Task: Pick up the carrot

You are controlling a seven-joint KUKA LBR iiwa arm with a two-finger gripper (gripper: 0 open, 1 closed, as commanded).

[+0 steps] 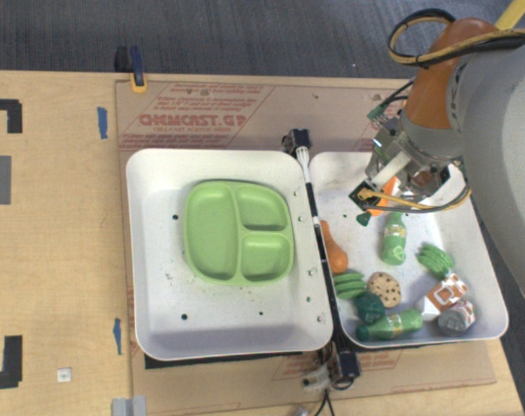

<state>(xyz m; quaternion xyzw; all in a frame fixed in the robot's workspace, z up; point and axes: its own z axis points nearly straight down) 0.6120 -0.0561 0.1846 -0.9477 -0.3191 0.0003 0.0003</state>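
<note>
Left bin [150, 258]: shallow white plastic, rounded corners, holding a glossy lime-green divided plate [238, 230] with three compartments, lying flat near the bin's centre. A black clamp [297, 139] sits at the top of the seam between the two bins.

Right bin [483, 258]: same white plastic. The carrot [332, 246], smooth, orange and tapered, lies against the bin's left wall, pointed end toward the far side. Just below it lie a bumpy dark green vegetable [349, 283] and a round speckled cookie [384, 288]. Along the near edge lies a green bottle-shaped item [389, 324]. A pale green cob-like piece [393, 240] lies near the middle. Further right: a leafy green piece [435, 259], a small orange-and-white block [446, 293], a grey lump [455, 320].

The gripper [379, 193] hangs over the bin's upper part, above and to the right of the carrot and well apart from it. Whether its fingers are spread or closed cannot be told; nothing is seen between them.
</note>
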